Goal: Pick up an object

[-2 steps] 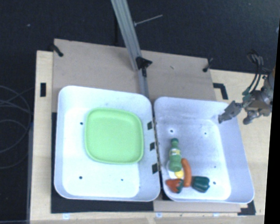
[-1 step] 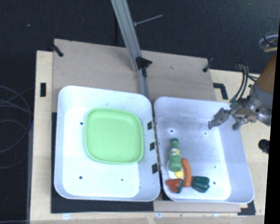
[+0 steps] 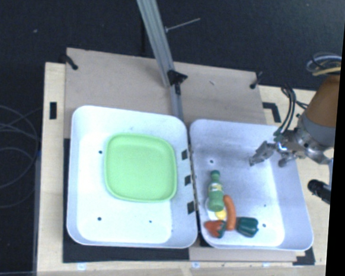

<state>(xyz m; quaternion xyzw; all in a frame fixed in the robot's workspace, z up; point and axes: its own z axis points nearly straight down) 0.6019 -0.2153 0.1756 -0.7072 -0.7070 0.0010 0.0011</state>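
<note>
At the right edge of the frame the gripper (image 3: pixel 270 156) hangs over the upper part of the right bin (image 3: pixel 290 224), its two thin metal fingers spread apart with nothing between them. Low in that smooth white bin lies a cluster of toy food (image 3: pixel 225 209): a green bottle shape, an orange carrot, a dark green pepper. The left bin (image 3: pixel 80 216) holds a glossy, rounded-square green plate (image 3: pixel 140 167).

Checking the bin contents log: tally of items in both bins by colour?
Light green plate, left bin: 1
Green bottle-shaped item, right bin: 1
Orange carrot-shaped item: 1
Red item: 1
Dark green item: 1
Total: 5
</note>
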